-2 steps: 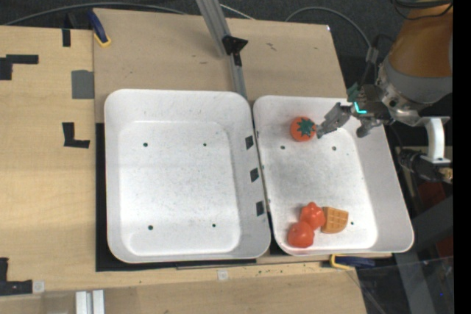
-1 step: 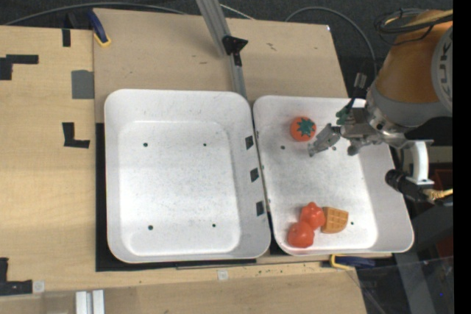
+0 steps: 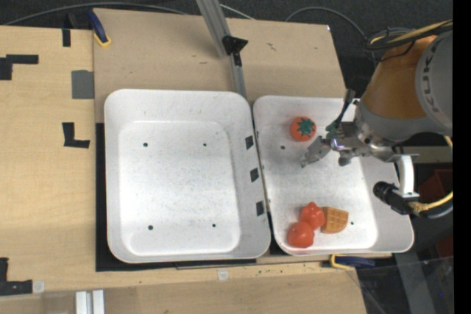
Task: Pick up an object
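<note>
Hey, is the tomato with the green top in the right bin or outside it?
In. The tomato lies on the white floor of the right bin, near its far end, left of the end effector.

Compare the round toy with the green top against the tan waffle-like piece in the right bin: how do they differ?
The tomato toy is round and orange-red with a green top; the waffle piece is flat, tan and gridded. The tomato toy lies alone at the far end, near the gripper; the waffle piece touches a red toy at the near end. Both lie in the right bin.
</note>
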`<state>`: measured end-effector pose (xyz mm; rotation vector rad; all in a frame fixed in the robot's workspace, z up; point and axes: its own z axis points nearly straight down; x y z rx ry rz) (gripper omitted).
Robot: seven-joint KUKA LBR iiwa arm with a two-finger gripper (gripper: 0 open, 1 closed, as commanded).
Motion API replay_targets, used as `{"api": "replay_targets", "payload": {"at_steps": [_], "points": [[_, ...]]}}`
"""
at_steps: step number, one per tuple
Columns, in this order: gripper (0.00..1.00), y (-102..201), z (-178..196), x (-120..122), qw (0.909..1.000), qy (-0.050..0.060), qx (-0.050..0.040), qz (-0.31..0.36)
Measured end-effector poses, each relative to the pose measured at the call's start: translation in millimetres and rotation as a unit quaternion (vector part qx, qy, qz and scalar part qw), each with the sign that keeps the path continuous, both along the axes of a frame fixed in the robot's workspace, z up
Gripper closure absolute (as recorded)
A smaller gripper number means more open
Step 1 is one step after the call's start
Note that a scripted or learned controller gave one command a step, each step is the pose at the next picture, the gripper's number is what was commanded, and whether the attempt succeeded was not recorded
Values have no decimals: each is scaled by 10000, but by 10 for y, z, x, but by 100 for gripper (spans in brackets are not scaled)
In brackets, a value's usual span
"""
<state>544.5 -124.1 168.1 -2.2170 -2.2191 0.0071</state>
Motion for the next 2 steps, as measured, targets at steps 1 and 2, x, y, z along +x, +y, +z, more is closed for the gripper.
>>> {"api": "replay_targets", "payload": {"at_steps": [1, 2], "points": [[0, 15, -631, -78, 10000, 10, 4, -1], [100, 21, -496, -62, 10000, -14, 3, 7]]}}
